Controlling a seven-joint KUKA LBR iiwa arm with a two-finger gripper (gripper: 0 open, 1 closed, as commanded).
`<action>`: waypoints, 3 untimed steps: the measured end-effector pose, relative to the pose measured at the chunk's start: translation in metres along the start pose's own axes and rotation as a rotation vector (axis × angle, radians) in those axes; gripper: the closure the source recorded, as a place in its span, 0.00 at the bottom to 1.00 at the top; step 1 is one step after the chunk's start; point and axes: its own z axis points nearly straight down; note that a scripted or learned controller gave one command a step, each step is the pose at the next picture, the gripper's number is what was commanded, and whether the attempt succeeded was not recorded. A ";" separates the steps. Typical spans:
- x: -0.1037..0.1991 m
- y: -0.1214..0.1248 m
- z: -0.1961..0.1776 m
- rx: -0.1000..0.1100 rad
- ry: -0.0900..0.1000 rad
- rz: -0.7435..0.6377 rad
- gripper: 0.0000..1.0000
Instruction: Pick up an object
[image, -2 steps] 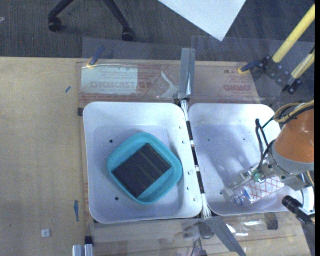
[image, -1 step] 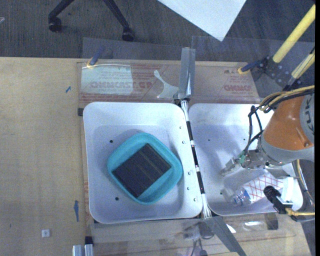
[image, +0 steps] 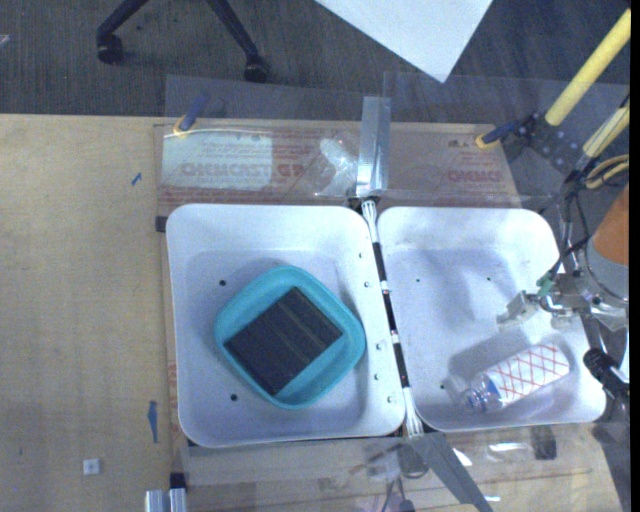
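Two white bins (image: 270, 225) on a tan wooden bench (image: 70, 300). Teal dish (image: 345, 335) holds a dark grey-black block (image: 282, 340). Clear bottle (image: 510, 375) has white label with red crisscross pattern, blue cap.

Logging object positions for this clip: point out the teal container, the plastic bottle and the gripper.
teal container (image: 345, 338): camera view, on its right rim, in the left bin.
plastic bottle (image: 520, 375): camera view, on its red-patterned label, lying in the right bin.
gripper (image: 522, 308): camera view, at its fingertips, above the bottle.

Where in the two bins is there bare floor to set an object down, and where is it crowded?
Right bin: bare floor along the far wall and the divider side, beyond the plastic bottle and the gripper. Left bin: crowded; the teal container leaves margins along the walls.
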 end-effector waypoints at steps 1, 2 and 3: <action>0.002 -0.046 -0.001 0.001 0.002 -0.099 0.00; -0.005 -0.039 0.042 -0.004 0.019 0.138 0.00; -0.010 -0.022 -0.013 -0.003 0.000 0.433 0.00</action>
